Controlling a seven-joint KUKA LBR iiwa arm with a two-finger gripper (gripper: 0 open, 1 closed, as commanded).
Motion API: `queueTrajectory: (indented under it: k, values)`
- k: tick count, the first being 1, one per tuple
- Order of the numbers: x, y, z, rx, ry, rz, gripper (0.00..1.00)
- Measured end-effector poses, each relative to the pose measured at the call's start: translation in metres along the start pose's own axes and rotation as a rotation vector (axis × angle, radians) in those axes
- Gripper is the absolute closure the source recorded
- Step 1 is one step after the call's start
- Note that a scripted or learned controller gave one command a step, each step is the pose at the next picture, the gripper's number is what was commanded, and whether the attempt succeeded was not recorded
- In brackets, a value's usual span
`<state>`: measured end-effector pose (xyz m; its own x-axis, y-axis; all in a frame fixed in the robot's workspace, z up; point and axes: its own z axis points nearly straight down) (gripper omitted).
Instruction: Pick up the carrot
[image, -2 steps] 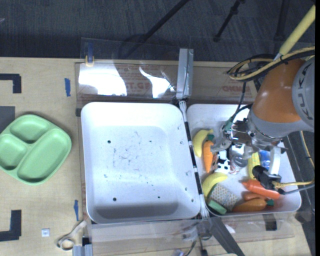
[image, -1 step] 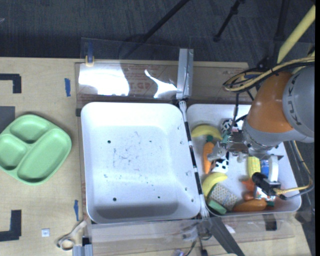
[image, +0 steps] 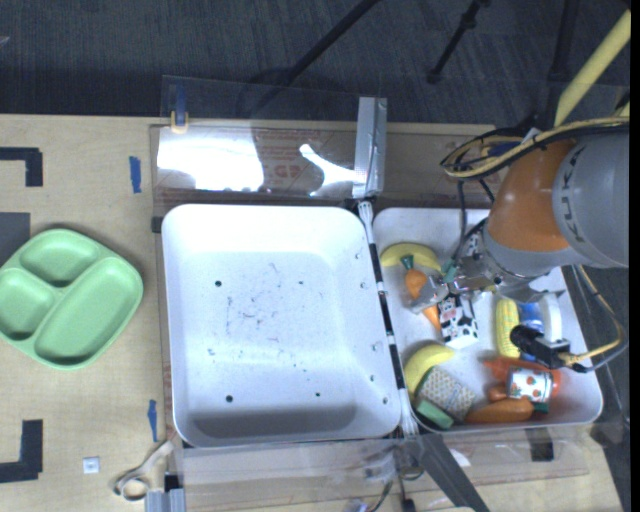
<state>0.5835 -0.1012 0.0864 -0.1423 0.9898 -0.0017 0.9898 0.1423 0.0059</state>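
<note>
On the bench in the camera view, two shallow white bins sit side by side. The left bin shows only faint scuff marks and a few dark dots on its floor. The right bin holds a cluster of toy items. The grey arm, with its orange band, reaches in from the right over the upper part of this bin.

The gripper hangs low over the left half of the right bin. Whether the claw is spread or pressed together cannot be determined, because its tip blends into the clutter beneath it.

The carrot lies near the left wall of the right bin. It is orange with a green top pointing away from the camera, just beside the gripper on its left. Contact between the two cannot be confirmed. A yellow piece lies directly behind the carrot. A black-and-white item lies just below the gripper.

A green divided plate rests on the bench, well left of both bins.
</note>
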Motion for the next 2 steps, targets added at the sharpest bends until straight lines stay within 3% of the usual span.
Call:
queueTrajectory:
  k: [1, 2]
  values:
    - [-0.001, 0.037, 0.001, 0.004, 0.001, 0.096, 0.00]
    - [-0.001, 0.037, -0.009, 0.002, 0.002, 0.097, 1.00]
